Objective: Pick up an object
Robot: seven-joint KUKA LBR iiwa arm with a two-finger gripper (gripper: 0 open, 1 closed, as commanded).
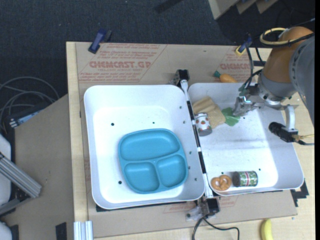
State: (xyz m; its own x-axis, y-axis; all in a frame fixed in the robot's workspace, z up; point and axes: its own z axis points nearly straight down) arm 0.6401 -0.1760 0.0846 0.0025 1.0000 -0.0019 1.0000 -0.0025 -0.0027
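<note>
1. Nearest the camera, on the tabletop [80, 134] below the bins, a yellow object [266, 230] lies by the bottom edge, only part of it in view.
2. The right bin [285, 179] holds, along its near wall, one round orange-brown piece [221, 183] and one dark green can [244, 178] lying on its side, the two just beside each other.
3. The left bin [100, 114] holds one blue divided tray [152, 160] with three compartments, nothing in them.
4. Farther back in the right bin, against the wall shared with the left bin, stands one small brown-and-white object [202, 124]; touching it on the far side lies one tan flat piece [210, 110].
5. One green object [230, 117] lies just beside the tan piece, toward the arm.
6. The end effector [242, 105] hangs over the far part of the right bin, its tip just above the green object and at that object's far right edge. Whether it touches the object cannot be told, nor whether it is spread or pressed together.
7. Beyond the right bin, on the tabletop, lies one small orange object [226, 77] with a green end.
8. At the tabletop's far edge sit two blue clamps, one at the left [99, 40] and one at the right [244, 46].
</note>
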